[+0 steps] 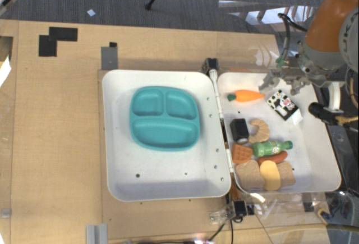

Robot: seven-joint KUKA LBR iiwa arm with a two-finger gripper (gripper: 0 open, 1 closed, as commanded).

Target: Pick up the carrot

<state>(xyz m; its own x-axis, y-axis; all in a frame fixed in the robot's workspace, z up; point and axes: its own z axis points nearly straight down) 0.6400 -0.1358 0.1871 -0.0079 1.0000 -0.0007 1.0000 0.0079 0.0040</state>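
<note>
arm cut off at right edge, bread slices partly under yellow piece

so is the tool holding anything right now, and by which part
Nothing is held. The tool hovers at the right bin's far edge, and the orange toy carrot with a green tip lies apart from it on the bin floor.

Arm reaching in from right, claw pointed down.

Two shallow white plastic bins, one teal three-section plate, one orange toy carrot, one green bottle, one black block.
</note>
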